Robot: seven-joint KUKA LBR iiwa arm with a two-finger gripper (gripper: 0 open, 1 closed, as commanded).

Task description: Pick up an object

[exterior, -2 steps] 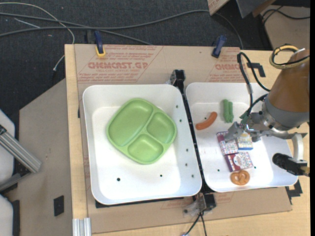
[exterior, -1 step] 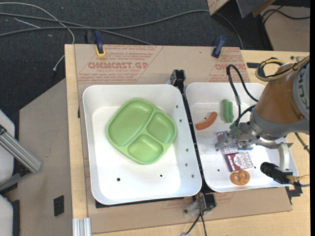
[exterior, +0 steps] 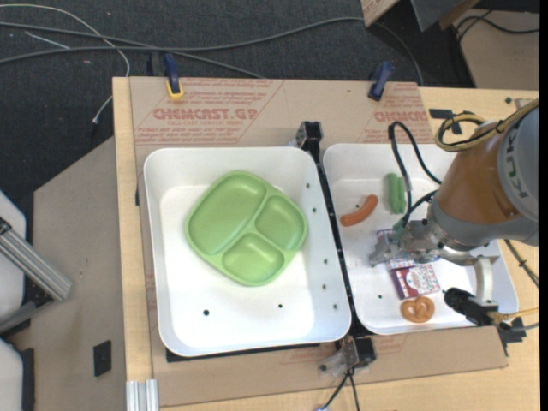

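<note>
Camera view looks down at a slant on the bench (exterior: 214,110), a brown board clamped at its far edge, with two shallow white bins side by side so that things can be lifted from one and set in the other. Lying in the left bin (exterior: 171,315) is a green divided plate (exterior: 247,227), turned at an angle and well apart from the walls. The right bin (exterior: 360,315) keeps the small pieces: a green pickle-like piece (exterior: 396,193) near its far side, an orange sausage (exterior: 359,211) just beside it, a patterned packet (exterior: 416,279) and a brown pretzel (exterior: 418,309) nearer the front.

Reaching in from the right, the grey arm with its orange band (exterior: 475,187) hangs low over the right bin, and the gripper (exterior: 392,247) sits between the sausage and the packet, near both. Whether the fingers are released or clenched I cannot tell; the metal parts blur together. Nothing is plainly lifted. Judging by this pose, the pick is aimed at one of those small pieces.
</note>
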